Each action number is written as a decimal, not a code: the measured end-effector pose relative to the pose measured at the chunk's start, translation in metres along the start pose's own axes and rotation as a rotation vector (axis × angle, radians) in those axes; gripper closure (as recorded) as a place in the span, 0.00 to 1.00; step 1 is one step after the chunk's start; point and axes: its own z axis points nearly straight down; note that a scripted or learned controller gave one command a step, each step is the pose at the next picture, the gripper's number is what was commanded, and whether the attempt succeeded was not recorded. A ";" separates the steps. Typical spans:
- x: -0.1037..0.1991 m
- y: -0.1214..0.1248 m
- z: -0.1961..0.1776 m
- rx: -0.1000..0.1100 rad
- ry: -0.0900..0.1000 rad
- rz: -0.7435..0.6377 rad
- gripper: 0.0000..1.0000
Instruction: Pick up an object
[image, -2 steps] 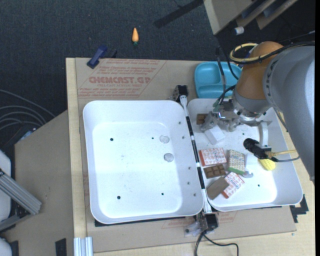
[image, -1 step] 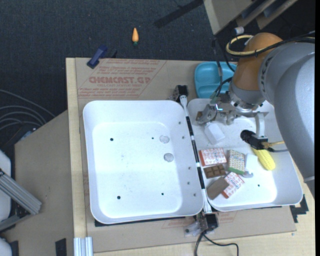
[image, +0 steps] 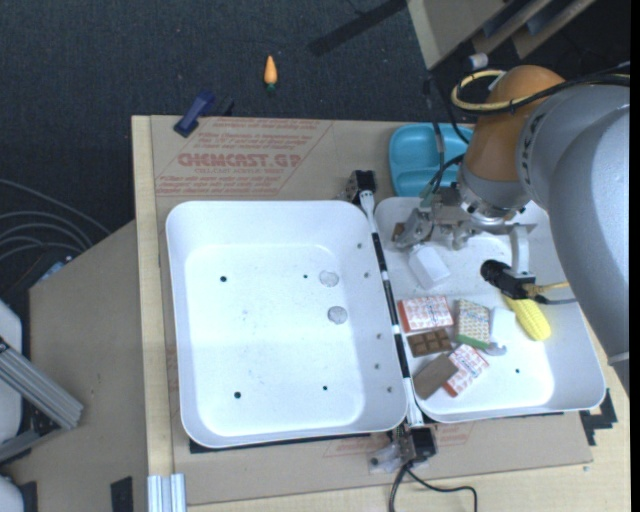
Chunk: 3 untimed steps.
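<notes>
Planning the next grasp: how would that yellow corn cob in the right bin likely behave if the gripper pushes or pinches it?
The yellow corn cob looks rounded and tapered, so a sideways push would probably roll it. It lies flat on the right bin floor, so tipping seems unlikely. Its surface looks smooth and plastic, so it may slip from a pinch.

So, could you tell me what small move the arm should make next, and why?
Probably a short descent toward the clear plastic piece. The hand sits over the back of the right bin, with that piece just in front of it and apart from the snack packets and yellow corn cob. Nothing shows in its grip.
</notes>
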 end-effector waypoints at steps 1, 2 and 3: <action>0.001 0.001 -0.010 -0.004 0.000 -0.001 1.00; 0.001 0.001 -0.010 -0.003 0.000 -0.001 0.00; 0.001 0.001 -0.021 -0.006 -0.001 -0.001 1.00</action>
